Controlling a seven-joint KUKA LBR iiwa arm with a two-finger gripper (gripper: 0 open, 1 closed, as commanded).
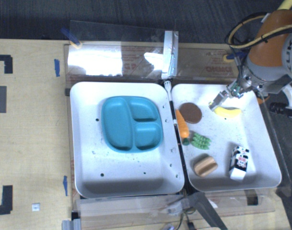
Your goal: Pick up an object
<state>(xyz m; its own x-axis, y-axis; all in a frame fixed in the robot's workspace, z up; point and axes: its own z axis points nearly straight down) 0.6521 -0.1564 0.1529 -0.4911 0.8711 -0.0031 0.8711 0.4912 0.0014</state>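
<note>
Arm: the grey KUKA arm with its orange band is reaching in from the right edge of the camera view, over the far corner of the right bin (pixel 268 143).
Gripper: the gripper (pixel 226 98) is hovering low over the bin's far part; whether it is released or clenched cannot be told, and nothing is showing held in it.
Nearest object: a yellow banana (pixel 228 111) is lying just beside and slightly nearer the camera than the tool tip, apparently touching or almost so; its long axis is running roughly left to right across the view. It is looking smooth, curved, likely moulded plastic.
Other candidates: a flat brown disc (pixel 190 113) is sitting to the left of the tool; an orange carrot (pixel 182 125), long axis running near to far, is lying against the dividing wall; a knobbly green pea pod (pixel 200 141), a tan bread roll (pixel 205 165) and a black-and-white carton (pixel 239 163) are resting well apart, toward the near rim.
Left bin: a matte blue divided plate (pixel 133 123) is occupying the left bin (pixel 83 143).
Judgement: the banana is seeming the likeliest target, calling for a short descent.
</note>
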